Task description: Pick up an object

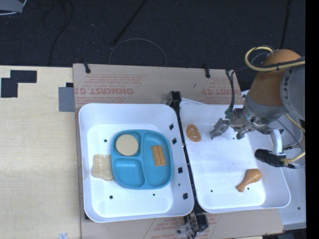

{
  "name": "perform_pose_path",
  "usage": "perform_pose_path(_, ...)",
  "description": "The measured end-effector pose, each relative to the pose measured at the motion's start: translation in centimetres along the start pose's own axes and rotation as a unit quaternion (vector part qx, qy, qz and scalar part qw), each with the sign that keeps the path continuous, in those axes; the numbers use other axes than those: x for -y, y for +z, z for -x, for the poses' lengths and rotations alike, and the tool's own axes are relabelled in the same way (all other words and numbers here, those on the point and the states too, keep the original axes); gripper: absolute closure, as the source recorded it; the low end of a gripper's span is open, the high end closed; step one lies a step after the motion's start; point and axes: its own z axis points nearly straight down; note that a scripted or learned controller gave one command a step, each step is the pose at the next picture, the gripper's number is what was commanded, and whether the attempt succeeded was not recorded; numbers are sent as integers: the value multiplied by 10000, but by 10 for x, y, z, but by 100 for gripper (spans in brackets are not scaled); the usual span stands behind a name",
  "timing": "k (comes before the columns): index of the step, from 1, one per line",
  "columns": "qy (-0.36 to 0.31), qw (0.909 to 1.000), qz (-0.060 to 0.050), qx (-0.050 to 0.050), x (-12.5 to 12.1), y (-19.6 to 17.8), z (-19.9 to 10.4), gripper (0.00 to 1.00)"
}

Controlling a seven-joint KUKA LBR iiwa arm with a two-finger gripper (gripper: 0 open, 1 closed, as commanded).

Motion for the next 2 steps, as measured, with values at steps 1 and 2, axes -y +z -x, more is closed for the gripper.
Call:
perform_pose_path(1,17,10000,-6,-2,1,54,-1,0)
perform_pose_path(2,27,10000,3,0,0,41,-1,100)
